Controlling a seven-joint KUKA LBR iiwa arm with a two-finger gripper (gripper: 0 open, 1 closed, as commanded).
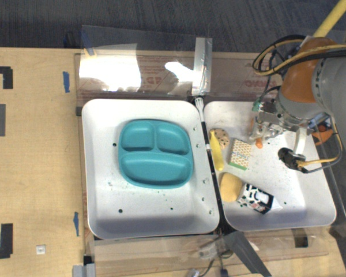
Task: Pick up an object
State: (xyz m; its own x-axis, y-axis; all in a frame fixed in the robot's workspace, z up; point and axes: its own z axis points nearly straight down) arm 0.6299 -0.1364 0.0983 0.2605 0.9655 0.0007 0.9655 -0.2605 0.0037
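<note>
Camera view, from above at a slant: two white bins sit side by side on a wooden table (29, 154). Left bin (98, 206) holds a teal divided plate (155, 153) near its middle, with bare floor all round it. Right bin (294, 203) is busier along its left wall: a yellow banana-like piece (217, 153), a tan speckled piece (220, 135), a checkered square pad (240, 153), a yellow-orange lump (230, 186) and a black-and-white spotted item (257, 198), the last two touching. That bin's middle and right floor lie open. The arm's hand (265, 130) hangs over the bin's upper part, just beside the pad; whether it is clenched or released I cannot tell. No writing is readable. Clear plastic sheet (138, 68) stands behind the bins.
</note>
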